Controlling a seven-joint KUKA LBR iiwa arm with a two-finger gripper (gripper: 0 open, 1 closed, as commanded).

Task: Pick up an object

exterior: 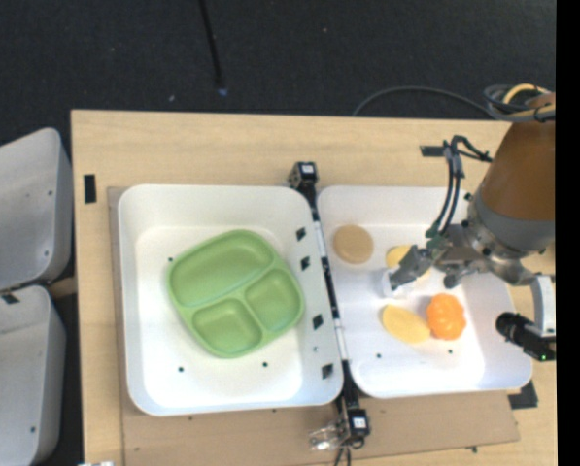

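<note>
The right bin (367,377) holds a tan round disc (353,244), a small yellow piece (397,255), a yellow oval object (404,324) and an orange fruit (446,316). My gripper (403,276) reaches in from the right and hangs low over the middle of this bin. It sits just below the small yellow piece, above the yellow oval object and left of the orange fruit. I see nothing held in it.
A green divided plate (234,292) lies in the left bin (144,357). A black-clipped divider (321,280) separates the two bins. The grey and orange arm (518,192) covers the right bin's far right side, with cables (453,178) above it.
</note>
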